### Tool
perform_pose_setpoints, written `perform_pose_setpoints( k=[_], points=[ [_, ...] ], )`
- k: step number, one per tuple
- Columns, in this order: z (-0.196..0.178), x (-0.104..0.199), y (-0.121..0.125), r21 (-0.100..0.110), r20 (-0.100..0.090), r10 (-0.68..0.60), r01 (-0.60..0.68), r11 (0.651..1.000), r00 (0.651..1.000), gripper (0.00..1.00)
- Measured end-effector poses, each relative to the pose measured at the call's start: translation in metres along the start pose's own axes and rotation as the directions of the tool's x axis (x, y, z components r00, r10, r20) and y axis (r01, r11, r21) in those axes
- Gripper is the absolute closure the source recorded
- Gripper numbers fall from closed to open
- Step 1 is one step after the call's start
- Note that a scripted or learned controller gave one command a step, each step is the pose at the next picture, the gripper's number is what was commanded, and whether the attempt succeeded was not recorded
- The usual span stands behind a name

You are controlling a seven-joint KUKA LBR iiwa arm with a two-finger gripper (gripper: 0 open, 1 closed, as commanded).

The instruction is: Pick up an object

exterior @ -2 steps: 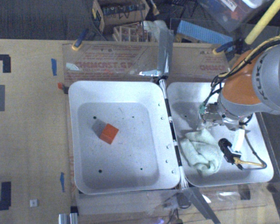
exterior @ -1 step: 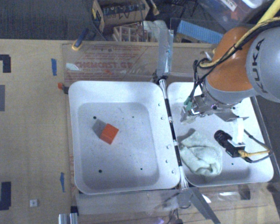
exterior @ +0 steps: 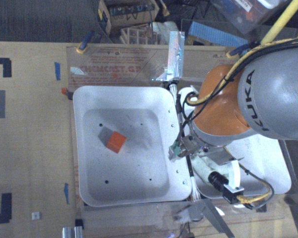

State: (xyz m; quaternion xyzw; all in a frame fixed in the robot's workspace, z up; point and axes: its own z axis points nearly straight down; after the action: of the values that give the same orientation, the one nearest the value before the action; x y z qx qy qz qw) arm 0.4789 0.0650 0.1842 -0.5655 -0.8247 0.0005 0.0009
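Note:
A small orange block (exterior: 116,142) lies on the floor of the left white bin (exterior: 84,133), left of its middle. My gripper (exterior: 179,150) hangs under the grey arm's orange band (exterior: 218,110), over the seam between the two bins. It is well to the right of the block and apart from it. The wrist hides the gripper's tip from above.
The arm covers most of the right bin (exterior: 273,177). Cables (exterior: 248,195) loop below the wrist. A clear plastic panel (exterior: 119,68) lies behind the left bin, and a cardboard box (exterior: 126,11) sits beyond the bench. Blue tape marks (exterior: 57,71) dot the wooden bench.

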Motion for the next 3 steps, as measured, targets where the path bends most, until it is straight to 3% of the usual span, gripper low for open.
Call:
perform_pose_setpoints(
  k=[1,2,3],
  points=[
    [0.028,0.068,0.026,0.001,0.000,0.091,-0.091,0.996,0.996,1.00],
    [-0.079,0.119,0.049,-0.003,0.003,-0.292,0.292,0.956,0.956,1.00],
    [-0.152,0.101,0.071,-0.005,0.004,-0.404,0.404,0.915,0.915,1.00]
  ],
)
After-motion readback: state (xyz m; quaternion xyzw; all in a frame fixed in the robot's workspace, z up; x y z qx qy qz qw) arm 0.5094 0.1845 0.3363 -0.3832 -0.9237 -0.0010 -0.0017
